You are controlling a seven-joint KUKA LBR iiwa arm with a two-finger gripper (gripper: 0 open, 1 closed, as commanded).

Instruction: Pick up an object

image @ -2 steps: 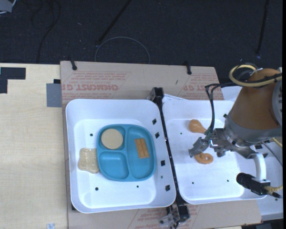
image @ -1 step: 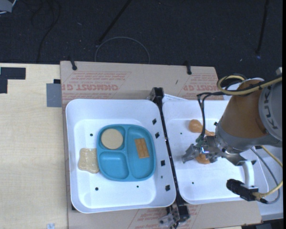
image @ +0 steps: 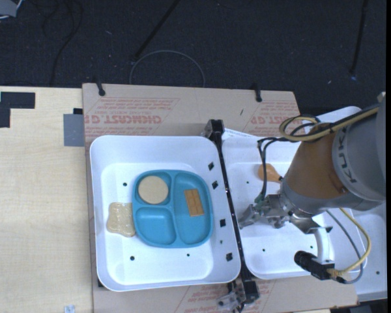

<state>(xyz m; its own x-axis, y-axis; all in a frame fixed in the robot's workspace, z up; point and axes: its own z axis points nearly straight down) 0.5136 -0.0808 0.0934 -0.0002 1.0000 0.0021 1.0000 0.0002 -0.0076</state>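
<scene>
Nearest us, our arm (image: pixel 332 168) hides the gripper (image: pixel 264 210); jaws we cannot tell. We'd judge the orange piece (image: pixel 269 173) light, taken across its width.

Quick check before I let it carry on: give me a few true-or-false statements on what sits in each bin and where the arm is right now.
1. The blue tray lies in the left bin. True.
2. A round tan piece sits in one of the tray's compartments. True.
3. The arm reaches over the left bin. False: it hangs over the right bin.
4. The pale yellowish piece lies inside the tray. False: it rests on the bin floor against the tray's left edge.
5. An orange piece lies in the right bin, beside the arm. True.
6. The brown rectangular piece lies in the right bin. False: it is in the tray's right compartment.
</scene>
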